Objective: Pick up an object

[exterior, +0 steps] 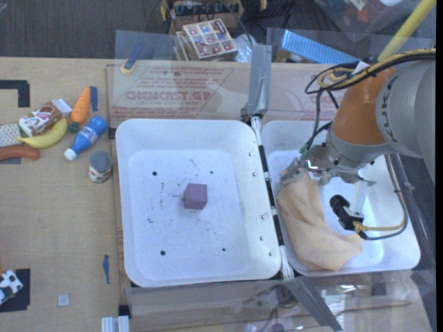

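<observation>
camera view puts your claw (313,171) low at the cloth (315,227) in the right bin (408,247); grip state unclear, nothing lifted yet.

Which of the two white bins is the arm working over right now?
The right-hand white bin, the one holding the crumpled tan cloth; the gripper sits at the cloth's upper edge. The left-hand white bin holds a small purple cube.

faint red print on clear sheet (181,94) behind bins, approx "chemcast gp"; rest illegible
</observation>
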Available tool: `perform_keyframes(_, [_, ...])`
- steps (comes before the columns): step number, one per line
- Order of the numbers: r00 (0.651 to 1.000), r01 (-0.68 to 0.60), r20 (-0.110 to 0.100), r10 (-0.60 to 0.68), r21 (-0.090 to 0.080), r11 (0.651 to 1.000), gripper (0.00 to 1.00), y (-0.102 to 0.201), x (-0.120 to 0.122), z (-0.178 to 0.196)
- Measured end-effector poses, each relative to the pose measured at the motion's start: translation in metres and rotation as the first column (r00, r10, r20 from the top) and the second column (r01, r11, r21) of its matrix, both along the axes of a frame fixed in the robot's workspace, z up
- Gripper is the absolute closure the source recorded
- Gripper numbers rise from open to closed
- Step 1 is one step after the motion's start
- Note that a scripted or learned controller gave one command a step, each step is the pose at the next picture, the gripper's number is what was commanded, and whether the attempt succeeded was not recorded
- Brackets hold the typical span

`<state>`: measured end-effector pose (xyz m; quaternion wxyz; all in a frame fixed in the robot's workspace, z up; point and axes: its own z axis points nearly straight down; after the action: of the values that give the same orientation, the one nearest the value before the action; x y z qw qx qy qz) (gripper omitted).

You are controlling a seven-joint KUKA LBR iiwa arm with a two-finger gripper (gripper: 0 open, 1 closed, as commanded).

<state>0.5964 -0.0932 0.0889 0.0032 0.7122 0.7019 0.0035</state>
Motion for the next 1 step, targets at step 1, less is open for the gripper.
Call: perform_keyframes(1, [1.000,0.000,-0.003,0.000,0.001,1.000,0.00,-0.0190,-0.0088,0.0000])
